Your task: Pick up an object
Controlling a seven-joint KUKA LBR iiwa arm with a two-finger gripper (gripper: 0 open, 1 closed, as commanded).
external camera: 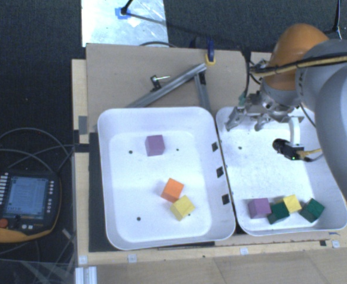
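Left bin [111, 158], well left of claw [262, 118]: purple cube [154, 145], orange cube [172, 189], yellow cube [182, 207]. Right bin [333, 215]: four blocks bunched at near wall, e.g. purple block [259, 207], far below claw. Risk: tight cluster, fingers jam btwn blocks. Arm in from right, claw over bin's far end, nothing seen held; open/shut can't tell.

On the worktop [161, 78], the left bin [111, 218] holds purple [154, 145], orange [172, 189] and yellow [182, 207] cubes. The right bin [262, 170] holds purple, yellow and two green cubes [311, 209] along its near edge. The claw [253, 118] hangs over its far end.
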